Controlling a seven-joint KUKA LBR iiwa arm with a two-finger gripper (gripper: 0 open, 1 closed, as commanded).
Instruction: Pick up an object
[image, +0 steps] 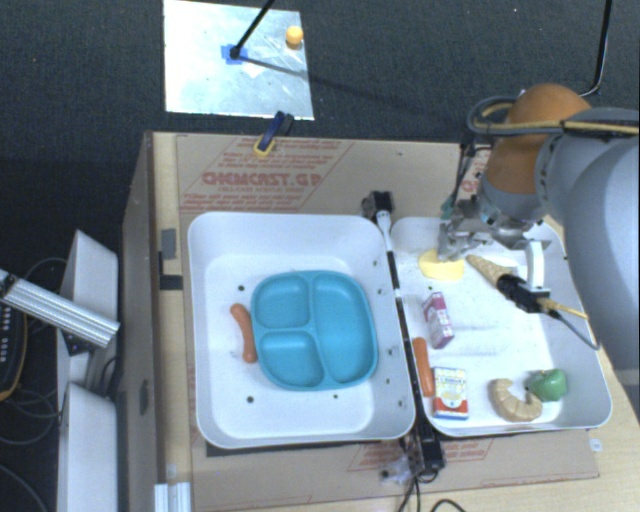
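1. The gripper (462, 240) stood at the far left corner of the right bin (495, 335); whether it was wide or narrow could not be told, and nothing was seen held in it.
2. A yellow slice (441, 266) lay on the bin floor just below the gripper, close to it; contact could not be judged.
3. A cone (486, 267) lay just beside the slice, toward the bin's middle.
4. A pink carton (437, 319) and an orange sausage (424, 366) lay along the right bin's left edge.
5. A red-and-white box (450, 391), a croissant (514, 401) and a green pepper (548, 383) lay along its near edge.
6. The left bin (300, 245) held a blue divided plate (312, 330) at its middle, with a second sausage (243, 332) beside the plate's left edge.
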